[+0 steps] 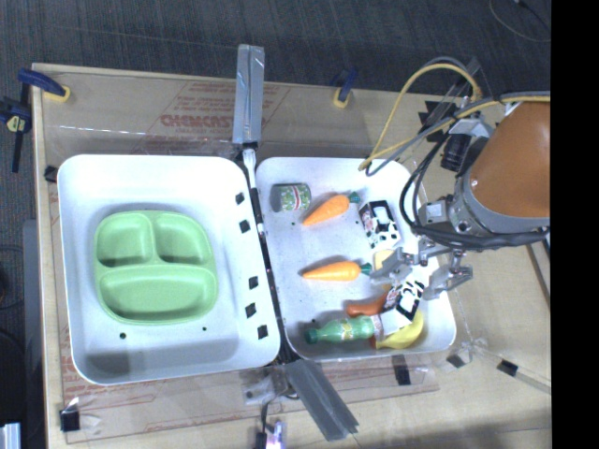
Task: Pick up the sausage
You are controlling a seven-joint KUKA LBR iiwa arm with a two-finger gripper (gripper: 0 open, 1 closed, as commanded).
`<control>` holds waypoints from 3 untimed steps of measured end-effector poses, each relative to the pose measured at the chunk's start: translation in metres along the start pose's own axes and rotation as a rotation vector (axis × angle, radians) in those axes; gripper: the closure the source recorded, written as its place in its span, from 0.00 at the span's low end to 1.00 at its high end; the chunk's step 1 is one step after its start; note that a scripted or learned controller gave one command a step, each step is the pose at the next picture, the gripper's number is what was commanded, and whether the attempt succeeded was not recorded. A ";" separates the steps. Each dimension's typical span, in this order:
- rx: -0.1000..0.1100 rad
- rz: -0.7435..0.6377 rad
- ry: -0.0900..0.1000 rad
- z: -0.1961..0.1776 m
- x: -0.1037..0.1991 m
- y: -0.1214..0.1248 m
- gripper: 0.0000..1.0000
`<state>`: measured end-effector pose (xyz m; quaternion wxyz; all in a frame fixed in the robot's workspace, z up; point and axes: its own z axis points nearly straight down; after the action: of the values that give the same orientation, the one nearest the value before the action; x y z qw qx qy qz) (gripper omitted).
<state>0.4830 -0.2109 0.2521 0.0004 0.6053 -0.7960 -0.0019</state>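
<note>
Sausage (367, 305) lay in right bin (299, 330), near its front right corner, partly hidden under gripper (412, 288). Green bottle (344, 330) and banana (404, 333) lay just in front of it; carrot (331, 270) just behind. Gripper state: cannot tell. Left bin (75, 251) held green divided tray (155, 267).

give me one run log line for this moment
arm: over right bin | gripper: low, beside sausage | sausage: lying in bin by bottle | picked up: not yet
</note>
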 end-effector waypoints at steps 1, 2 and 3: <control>0.001 0.156 0.000 -0.036 -0.007 -0.025 0.00; -0.004 0.163 0.000 0.145 -0.015 0.005 0.00; 0.001 0.253 -0.001 0.137 -0.001 0.005 0.00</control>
<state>0.4784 -0.2085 0.1146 0.0000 0.4999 -0.8661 -0.0016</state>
